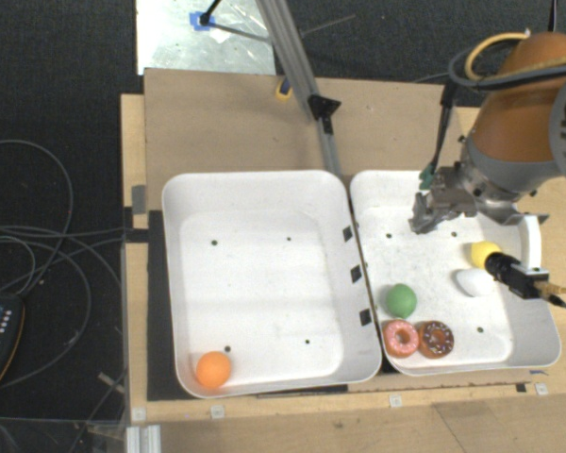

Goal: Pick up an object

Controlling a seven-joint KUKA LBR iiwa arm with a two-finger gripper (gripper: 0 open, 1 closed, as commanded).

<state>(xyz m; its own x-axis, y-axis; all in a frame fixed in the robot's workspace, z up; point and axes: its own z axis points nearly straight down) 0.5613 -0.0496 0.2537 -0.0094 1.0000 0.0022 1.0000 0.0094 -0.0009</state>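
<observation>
Arm: grey KUKA arm with an orange band (pixel 519 121), entering from the right and bending down over the right bin.
Gripper (pixel 424 217): dark two-finger tool hanging above the far-left part of the right bin's floor; whether it is apart or together cannot be told from this slant, and no object is seen in it.
Right bin (pixel 528 347): shallow and white, holding five small objects, all in its near half.
Green ball (pixel 402 300): near the bin's left wall, just beyond the pink doughnut.
Pink doughnut (pixel 400 338): at the near-left corner, touching or almost touching the brown doughnut.
Brown doughnut (pixel 436 339): along the near edge, just right of the pink one.
White object (pixel 473 282): rounded, toward the right wall, well apart from the gripper.
Yellow object (pixel 484 252): just beyond the white object, beside a dark fitting on the arm.
Left bin (pixel 255 192): shallow and white, edge to edge with the right bin.
Orange ball (pixel 212 370): in the near-left corner of the left bin.
Bench (pixel 217 111): brown board carrying both bins.
</observation>
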